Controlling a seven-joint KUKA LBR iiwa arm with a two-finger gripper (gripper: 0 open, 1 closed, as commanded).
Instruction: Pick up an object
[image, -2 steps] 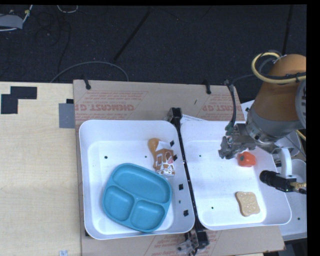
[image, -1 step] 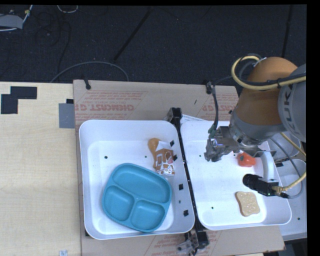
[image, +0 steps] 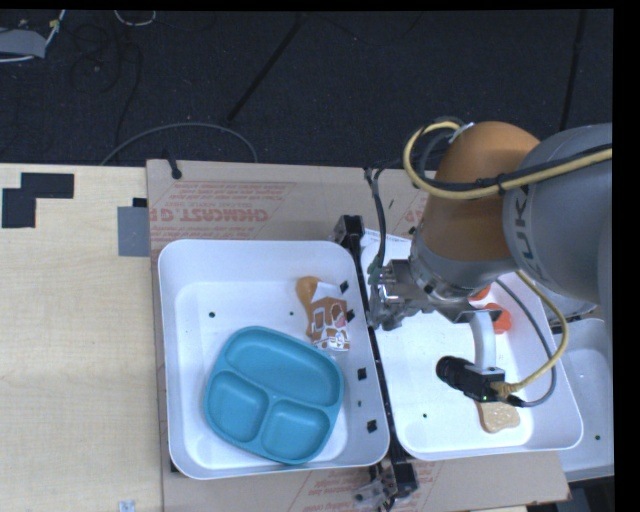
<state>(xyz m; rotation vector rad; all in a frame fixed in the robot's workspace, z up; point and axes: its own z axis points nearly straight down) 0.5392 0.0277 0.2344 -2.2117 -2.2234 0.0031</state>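
Observation:
My gripper (image: 386, 306) hangs low at the left wall of the right bin (image: 430, 440), close to the divider between the two bins. The grey arm and its orange band cover much of that bin. Just across the divider, in the left bin (image: 185, 300), a small brown and white packet (image: 325, 318) lies beside the gripper, a short way to its left. A tan, toast-like piece (image: 500, 416) rests at the front right of the right bin. An orange object (image: 497, 319) peeks out from under the arm at the right.
A blue divided plate (image: 274, 393) takes up the front of the left bin. Both bins sit on a cardboard sheet (image: 250, 205) on the pale bench. Black clamps (image: 350, 228) hold the bin edges along the divider.

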